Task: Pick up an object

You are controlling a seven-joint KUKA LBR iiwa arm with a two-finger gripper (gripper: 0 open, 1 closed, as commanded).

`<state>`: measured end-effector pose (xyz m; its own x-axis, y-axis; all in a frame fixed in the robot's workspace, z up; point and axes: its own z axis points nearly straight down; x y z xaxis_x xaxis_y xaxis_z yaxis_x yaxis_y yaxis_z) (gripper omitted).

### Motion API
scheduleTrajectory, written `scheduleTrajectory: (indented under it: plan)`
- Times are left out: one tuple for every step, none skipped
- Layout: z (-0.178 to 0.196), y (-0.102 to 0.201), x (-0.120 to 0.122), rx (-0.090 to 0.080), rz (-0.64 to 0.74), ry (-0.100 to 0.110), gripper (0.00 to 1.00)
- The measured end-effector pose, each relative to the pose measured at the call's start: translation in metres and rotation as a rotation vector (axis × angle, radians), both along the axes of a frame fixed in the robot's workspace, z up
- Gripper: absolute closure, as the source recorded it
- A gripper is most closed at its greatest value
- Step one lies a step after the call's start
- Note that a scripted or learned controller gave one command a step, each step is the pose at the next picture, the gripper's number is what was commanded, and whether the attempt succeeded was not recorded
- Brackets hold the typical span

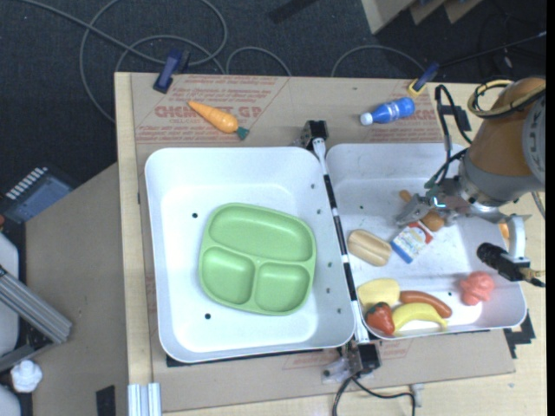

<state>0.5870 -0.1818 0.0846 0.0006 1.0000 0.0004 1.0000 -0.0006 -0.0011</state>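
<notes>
Hovering my gripper (427, 208) low in the right bin (373, 159), fingers spread, nothing held, just above the small carton (410, 242). Bread roll (370, 248) lies near; I risk nudging the carton aside and closing on air.

Green tray (257, 258), orange carrot (215, 116), blue bottle (389, 112)
</notes>
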Motion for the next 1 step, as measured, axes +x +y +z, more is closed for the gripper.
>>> scheduleTrajectory:
  plan:
    - [-0.0004, -0.0176, -0.0792, -0.001, -0.001, 0.0, 0.0]
